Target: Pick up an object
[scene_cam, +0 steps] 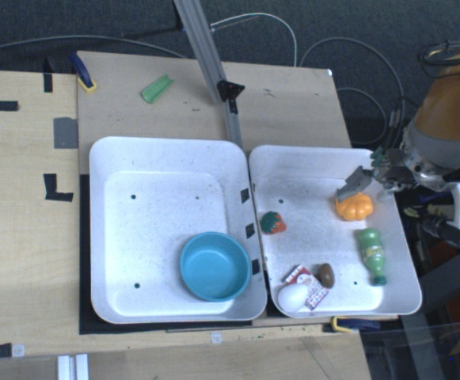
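Blue bowl (214, 266), orange gourd (354, 206), green bottle (371, 253), white bins (103, 212) speckled dark

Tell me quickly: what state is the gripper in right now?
Gripper: above the orange object in the right bin; open or shut cannot be told.

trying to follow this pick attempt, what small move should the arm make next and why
Probably a short drop straight down onto the orange object. The tool sits at that object's upper edge in the right bin, nothing visibly between its fingers, and the object still lies on the bin floor. The green bottle lies apart below it, so a small descent looks unobstructed.
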Robot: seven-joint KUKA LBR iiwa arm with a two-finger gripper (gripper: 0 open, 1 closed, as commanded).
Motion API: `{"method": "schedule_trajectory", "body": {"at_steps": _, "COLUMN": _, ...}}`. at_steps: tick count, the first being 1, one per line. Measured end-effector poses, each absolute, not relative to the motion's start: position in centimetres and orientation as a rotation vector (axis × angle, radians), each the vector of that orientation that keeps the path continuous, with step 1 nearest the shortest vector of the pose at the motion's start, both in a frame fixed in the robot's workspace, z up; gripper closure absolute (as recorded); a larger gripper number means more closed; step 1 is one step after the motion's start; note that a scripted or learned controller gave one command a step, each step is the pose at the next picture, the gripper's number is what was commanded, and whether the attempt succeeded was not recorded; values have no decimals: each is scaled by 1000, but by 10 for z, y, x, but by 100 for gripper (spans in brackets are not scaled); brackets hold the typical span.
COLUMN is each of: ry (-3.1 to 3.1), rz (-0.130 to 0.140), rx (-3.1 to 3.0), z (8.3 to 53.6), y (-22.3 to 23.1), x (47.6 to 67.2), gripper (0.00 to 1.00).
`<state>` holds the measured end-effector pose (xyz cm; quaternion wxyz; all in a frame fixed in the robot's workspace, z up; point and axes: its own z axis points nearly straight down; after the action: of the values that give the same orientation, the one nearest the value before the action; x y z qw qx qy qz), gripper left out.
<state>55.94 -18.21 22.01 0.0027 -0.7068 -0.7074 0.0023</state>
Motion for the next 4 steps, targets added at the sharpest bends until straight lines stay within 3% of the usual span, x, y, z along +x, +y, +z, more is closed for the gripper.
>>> {"method": "schedule_trajectory", "body": {"at_steps": 2, "ry": -2218, "rz": 8, "rx": -2215, "z": 112, "y": -177, "x": 552, "gripper": 0}}
{"method": "schedule_trajectory", "body": {"at_steps": 3, "ry": -2222, "rz": 3, "rx": -2217, "z": 126, "y": -177, "x": 553, "gripper": 100}}
{"method": "schedule_trajectory", "body": {"at_steps": 4, "ry": -2226, "rz": -2, "rx": -2221, "z": 170, "y": -171, "x": 554, "gripper": 100}}
